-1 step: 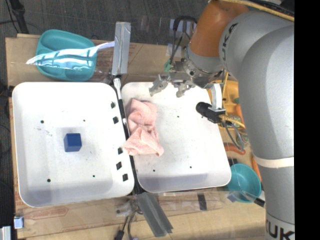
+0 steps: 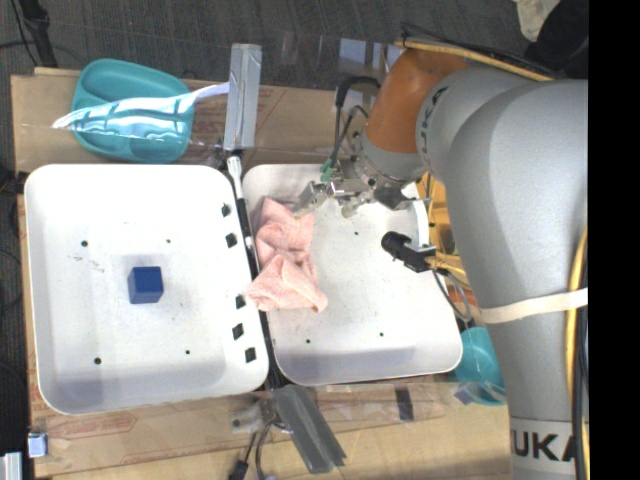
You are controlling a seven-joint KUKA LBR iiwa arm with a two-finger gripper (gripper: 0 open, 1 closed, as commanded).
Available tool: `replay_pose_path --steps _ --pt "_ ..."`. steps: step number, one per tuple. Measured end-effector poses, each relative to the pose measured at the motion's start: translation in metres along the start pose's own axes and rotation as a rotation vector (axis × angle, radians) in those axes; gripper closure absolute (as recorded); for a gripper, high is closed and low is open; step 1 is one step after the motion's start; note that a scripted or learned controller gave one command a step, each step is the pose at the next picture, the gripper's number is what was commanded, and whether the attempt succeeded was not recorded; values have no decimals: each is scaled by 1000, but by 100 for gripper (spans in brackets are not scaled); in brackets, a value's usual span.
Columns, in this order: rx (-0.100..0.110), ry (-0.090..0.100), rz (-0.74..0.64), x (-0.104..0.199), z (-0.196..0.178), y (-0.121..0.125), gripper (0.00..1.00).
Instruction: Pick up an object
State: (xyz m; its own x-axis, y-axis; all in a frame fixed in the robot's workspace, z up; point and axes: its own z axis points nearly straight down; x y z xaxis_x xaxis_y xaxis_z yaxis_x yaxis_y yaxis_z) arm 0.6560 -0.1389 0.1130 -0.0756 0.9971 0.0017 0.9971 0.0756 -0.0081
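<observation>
Pink cloth hugs left wall, right bin; claw beside it, opening unclear.

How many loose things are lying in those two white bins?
2. A blue cube sits in the left-hand bin; a pink cloth lies in the right-hand bin, by its left wall. The arm covers part of that bin, so more may be hidden.

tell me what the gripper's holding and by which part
Cannot tell: the gripper is right at the pink cloth's upper corner in the right bin, but no clear grip shows.
</observation>
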Motion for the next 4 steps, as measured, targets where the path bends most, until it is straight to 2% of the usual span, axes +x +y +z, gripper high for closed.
replay_pose_path --steps 1,2,4 --pt "-1 0 -126 32 23 3 0" --pt "-6 -2 -158 16 22 3 0" --pt "-6 -2 -158 16 22 3 0"
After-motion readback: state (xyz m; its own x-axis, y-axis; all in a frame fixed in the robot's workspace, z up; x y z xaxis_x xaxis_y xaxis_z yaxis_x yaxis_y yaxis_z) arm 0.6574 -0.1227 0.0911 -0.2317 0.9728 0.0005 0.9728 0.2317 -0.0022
